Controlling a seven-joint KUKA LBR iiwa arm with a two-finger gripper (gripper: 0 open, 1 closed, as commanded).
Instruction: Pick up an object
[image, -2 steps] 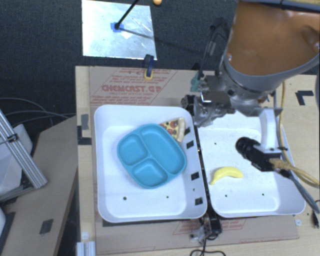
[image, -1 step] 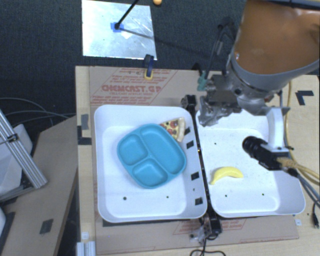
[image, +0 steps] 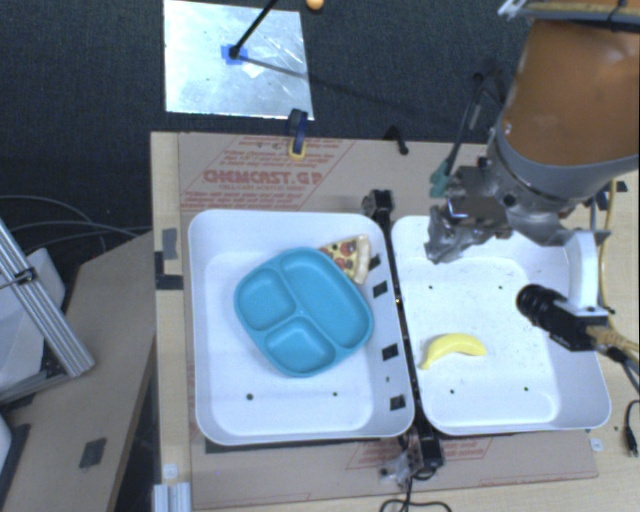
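Note:
A yellow banana (image: 453, 349) lies in the right bin (image: 560, 410), near its left side. A pizza slice (image: 347, 256) rests in the left bin (image: 220, 300) against the upper right rim of a blue divided plate (image: 302, 310). My gripper (image: 447, 243) hangs over the far left part of the right bin, above and behind the banana and apart from it. I see nothing between its fingers.
A black cylindrical part (image: 548, 311) juts over the right bin's right side. A metal sheet (image: 238, 58) lies at the back beyond the cardboard base. The black divider (image: 392, 300) runs between the bins.

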